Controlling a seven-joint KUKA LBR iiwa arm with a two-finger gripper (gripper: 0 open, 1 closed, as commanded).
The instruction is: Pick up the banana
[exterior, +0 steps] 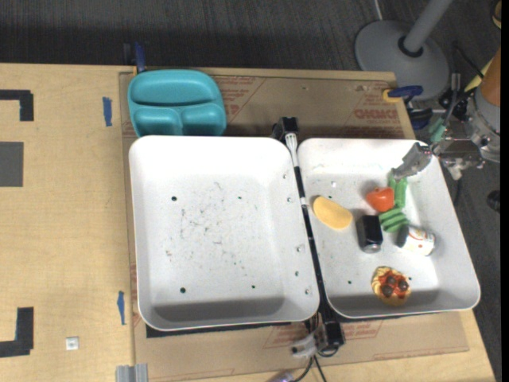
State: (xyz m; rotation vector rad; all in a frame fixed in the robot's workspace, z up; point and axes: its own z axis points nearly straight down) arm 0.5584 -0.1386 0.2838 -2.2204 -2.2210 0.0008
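Note:
The banana (332,213) is a short yellow rounded piece lying in the left part of the right bin (342,153), close to the divider between the bins. My gripper (411,163) hangs over the far right part of that bin, well to the right of the banana and apart from it. It is just above a green piece (395,211). Nothing is visibly held in it.
Right of the banana lie a red piece (380,198), a black can (371,232), a white item (420,240) and a round orange-brown item (391,285). The left bin (215,229) sits alongside. A teal tray (176,102) stands behind it.

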